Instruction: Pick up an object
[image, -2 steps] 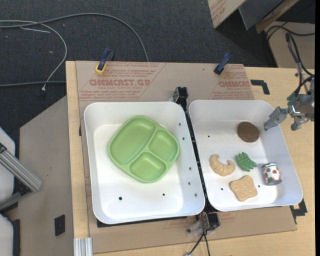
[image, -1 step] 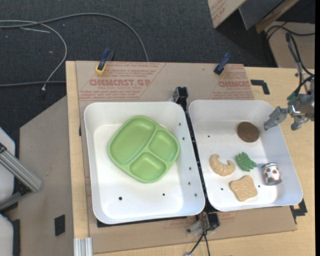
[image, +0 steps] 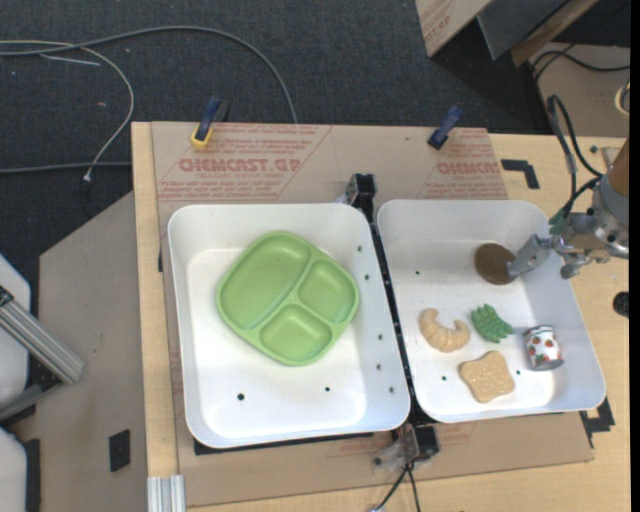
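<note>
Camera view looks down on the right bin, where a brown disc lies near the far wall, and the claw sits right at its right edge, one grey finger touching or overlapping the disc's rim. Whether the claw is released or clenched I cannot tell, and nothing shows clearly between its parts. Nearer the front of that bin lie four more things, well apart from the claw: a croissant toward the left, a green leafy piece just beside it on the right, a toast slice closest to the front wall, and a small white can with red marks on its side at the right. The arm comes in over the bin's right wall. The left bin holds a green divided plate, lying flat and turned at an angle. Both bins rest side by side on a cardboard-covered surface, with two blue clamps at its far edge.
</note>
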